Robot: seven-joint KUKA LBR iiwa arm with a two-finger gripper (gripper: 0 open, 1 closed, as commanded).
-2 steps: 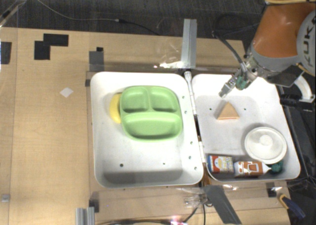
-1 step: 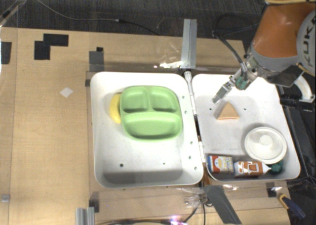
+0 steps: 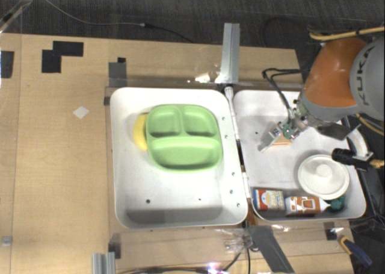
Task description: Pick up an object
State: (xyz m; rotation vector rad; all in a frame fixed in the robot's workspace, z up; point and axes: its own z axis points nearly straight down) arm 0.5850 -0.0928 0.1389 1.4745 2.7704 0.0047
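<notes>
Broadly, the wooden bench (image 3: 54, 164) carries two shallow white bins side by side. At nine o'clock from centre sits the left bin (image 3: 174, 206), and in its upper half lies a green divided plate (image 3: 182, 136) with three compartments, open side up. A yellow object (image 3: 139, 132) peeks out from under the plate's nine o'clock edge; what it is cannot be told. At three o'clock from centre lies the right bin (image 3: 258, 110). The grey arm (image 3: 337, 80) with its orange band comes in at two o'clock. A white round lid-like dish (image 3: 323, 176) rests at the right bin's four o'clock. Along its six o'clock wall a small bottle (image 3: 295, 203) lies on its side. The gripper (image 3: 278, 134) hovers over the bin's middle; whether it is spread or pressed together I cannot tell.
</notes>
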